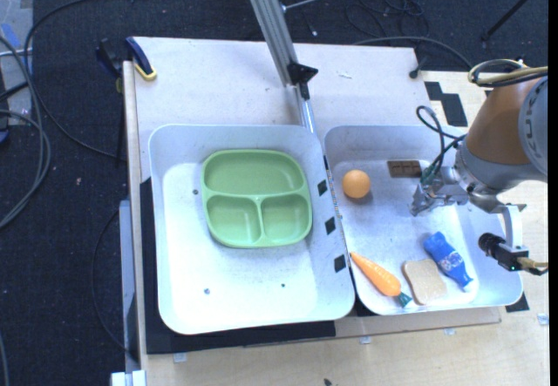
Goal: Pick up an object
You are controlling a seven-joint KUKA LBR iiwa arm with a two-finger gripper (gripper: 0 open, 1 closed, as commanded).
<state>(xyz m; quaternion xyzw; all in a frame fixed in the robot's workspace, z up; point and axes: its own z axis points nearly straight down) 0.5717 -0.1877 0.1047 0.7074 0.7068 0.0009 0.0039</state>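
White plastic bins, two of them, lie side by side before you. You see one green divided plate (258, 198) in the left bin (174, 288), at frame centre. In the right bin (375, 142) you can count five things: one orange ball (356, 184), one brown block (404, 169), one carrot (379, 274), one bread slice (425, 281) and one blue bottle (447, 258). Your gripper (427, 199) hangs low at middle right, between block and bottle; you cannot tell its opening, and nothing shows in its grasp.
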